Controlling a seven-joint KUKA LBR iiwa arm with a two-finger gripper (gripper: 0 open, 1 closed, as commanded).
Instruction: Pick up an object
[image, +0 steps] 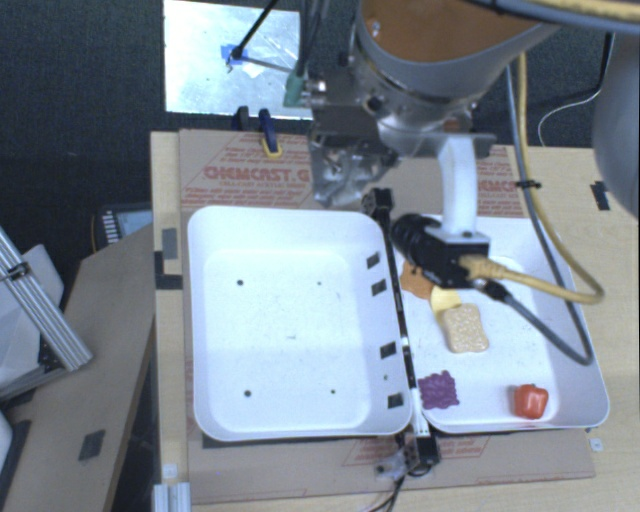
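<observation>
Two white bins share my bench; the pincer hangs above their far rim, its state I cannot tell. Nearer me than it: tan sponge, purple cluster, red pepper.

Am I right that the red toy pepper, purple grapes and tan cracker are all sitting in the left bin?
Not quite. The camera view shows the red pepper, purple grapes and tan cracker all sitting in the right bin, not the left bin.
</observation>
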